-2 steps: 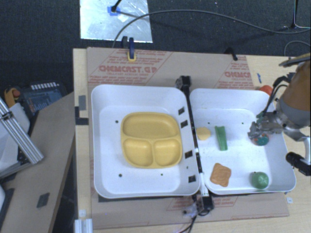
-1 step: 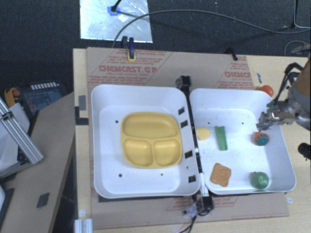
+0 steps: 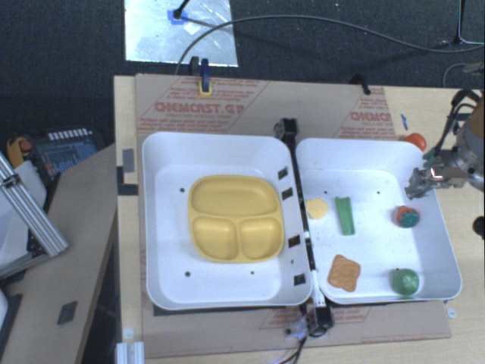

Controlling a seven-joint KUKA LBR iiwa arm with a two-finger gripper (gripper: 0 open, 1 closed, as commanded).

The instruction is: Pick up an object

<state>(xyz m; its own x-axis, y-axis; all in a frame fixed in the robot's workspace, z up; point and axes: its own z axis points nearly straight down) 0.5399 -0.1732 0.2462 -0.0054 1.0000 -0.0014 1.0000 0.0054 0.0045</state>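
**Hand at right bin's far edge, objects lying loose**

Hand (image 3: 421, 182) poised over upper right rim of right bin (image 3: 364, 152); grip state impossible to tell at this angle; nothing seen between fingers. 5 objects in right bin: pale yellow disc (image 3: 317, 208) near the divider; green stick (image 3: 345, 215) just beside it; orange toast-like piece (image 3: 344, 273) lower down; green ball (image 3: 405, 281) in lower right corner; red-and-teal item (image 3: 407, 217) near right wall, closest to hand. Left bin (image 3: 163, 203) carrying yellow 3-compartment tray (image 3: 233, 217). Both bins side by side on surface (image 3: 227, 101).
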